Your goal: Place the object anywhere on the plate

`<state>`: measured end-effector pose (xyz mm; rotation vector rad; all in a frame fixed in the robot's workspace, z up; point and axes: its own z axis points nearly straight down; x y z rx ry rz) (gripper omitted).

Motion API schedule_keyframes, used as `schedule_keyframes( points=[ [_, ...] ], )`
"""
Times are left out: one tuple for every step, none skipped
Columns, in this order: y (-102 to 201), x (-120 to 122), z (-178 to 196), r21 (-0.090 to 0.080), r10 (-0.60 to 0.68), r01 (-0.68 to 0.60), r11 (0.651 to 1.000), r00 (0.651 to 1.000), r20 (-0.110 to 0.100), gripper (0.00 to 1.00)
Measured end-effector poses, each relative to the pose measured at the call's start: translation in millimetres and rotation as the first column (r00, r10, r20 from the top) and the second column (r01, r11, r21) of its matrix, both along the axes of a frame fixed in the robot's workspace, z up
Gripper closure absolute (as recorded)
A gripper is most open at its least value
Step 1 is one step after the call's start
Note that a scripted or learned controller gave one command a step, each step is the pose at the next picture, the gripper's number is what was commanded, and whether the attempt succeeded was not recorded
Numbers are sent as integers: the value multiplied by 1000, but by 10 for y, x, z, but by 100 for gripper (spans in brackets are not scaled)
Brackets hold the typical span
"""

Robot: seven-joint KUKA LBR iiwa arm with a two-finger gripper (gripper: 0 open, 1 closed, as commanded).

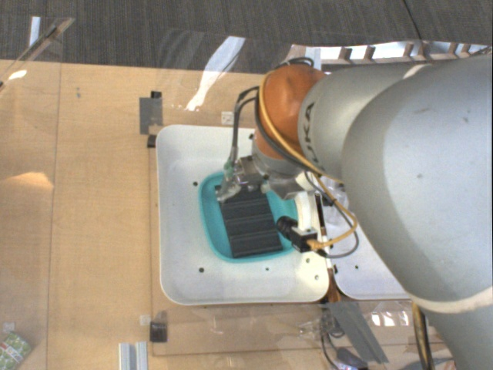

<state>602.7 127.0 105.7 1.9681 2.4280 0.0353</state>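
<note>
The object cannot be picked out — nothing is seen between the fingers, and the spot under the gripper [248, 223] is covered by its dark ribbed body. How the object will handle, heavy or light, stiff or soft, cannot be judged, and no good place to hold it can be named. The gripper is seen low over the blue plate [209, 222], which lies in the left white bin [181, 268]. How far the gripper is open cannot be told. The grey arm [400, 176] comes in from the right — it hides much of the right bin [370, 280].
</note>
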Motion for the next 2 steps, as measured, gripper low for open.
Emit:
schedule_keyframes(
  points=[
    [0,0,0,0,0,0,1000,1000,0,0],
    [0,0,0,0,0,0,1000,1000,0,0]
  ],
)
